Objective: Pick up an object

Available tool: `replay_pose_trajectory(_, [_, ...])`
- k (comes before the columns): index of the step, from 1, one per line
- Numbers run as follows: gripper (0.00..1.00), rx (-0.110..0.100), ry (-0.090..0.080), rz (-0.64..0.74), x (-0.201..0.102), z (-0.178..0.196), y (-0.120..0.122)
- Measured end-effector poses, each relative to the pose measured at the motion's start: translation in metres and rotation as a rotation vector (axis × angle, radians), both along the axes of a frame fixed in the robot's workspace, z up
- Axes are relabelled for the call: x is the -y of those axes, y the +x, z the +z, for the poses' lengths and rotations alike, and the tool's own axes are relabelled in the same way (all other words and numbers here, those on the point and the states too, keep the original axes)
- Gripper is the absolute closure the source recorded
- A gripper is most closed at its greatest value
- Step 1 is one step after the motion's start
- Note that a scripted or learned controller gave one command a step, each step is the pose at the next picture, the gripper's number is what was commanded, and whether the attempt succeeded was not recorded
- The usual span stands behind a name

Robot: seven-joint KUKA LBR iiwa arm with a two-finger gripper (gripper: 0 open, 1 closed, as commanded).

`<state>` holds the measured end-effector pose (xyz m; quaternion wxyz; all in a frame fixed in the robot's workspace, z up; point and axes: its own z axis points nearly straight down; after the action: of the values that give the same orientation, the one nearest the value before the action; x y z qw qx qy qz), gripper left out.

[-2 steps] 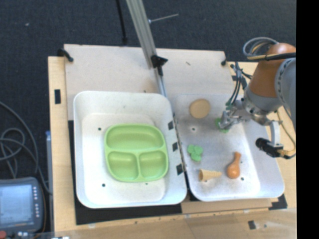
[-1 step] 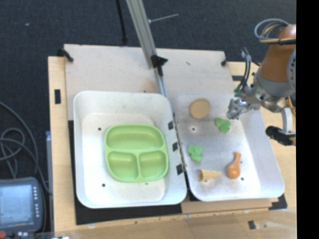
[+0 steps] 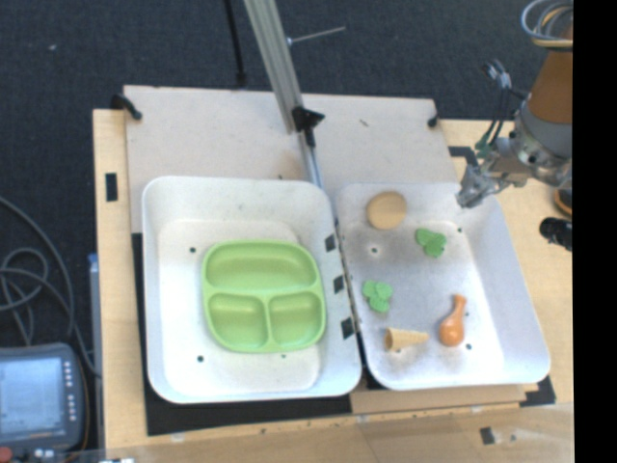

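So the pickable stuff is all in the right bin (image 3: 525,302): a round tan disc that looks like a toy cookie (image 3: 387,210) at the far left corner, a small green leafy piece (image 3: 431,242) just right of it, another green piece (image 3: 377,296) lower down near the bin's left wall, a little ice cream cone (image 3: 405,338) lying on its side toward the near edge, and an orange chicken drumstick (image 3: 453,322) just beside the cone on its right. They're all apart from each other, nothing stacked. The gripper (image 3: 469,193) sits at the far right corner of that bin, over the rim, with nothing between it and any toy, so no contact. I honestly can't tell whether it's opened up or clamped from this angle, it's too small and blurry. My read is this is the approach step, nothing picked yet. Nearest candidates look like the green piece by the cookie, or the cookie itself. Next move would need the arm to swing left and toward the near side, line up over one toy, then drop straight down. The left bin (image 3: 164,258) just holds a green divided plate (image 3: 262,295), probably not the target.
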<state>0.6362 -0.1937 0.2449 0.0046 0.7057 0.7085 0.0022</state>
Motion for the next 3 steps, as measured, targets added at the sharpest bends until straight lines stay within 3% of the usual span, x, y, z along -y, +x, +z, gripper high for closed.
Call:
replay_pose_trajectory(1, [1.00,-0.007,0.000,0.002,0.001,0.000,0.000])
replay_pose_trajectory(3, [1.00,-0.009,0.004,0.002,-0.099,-0.004,-0.008])
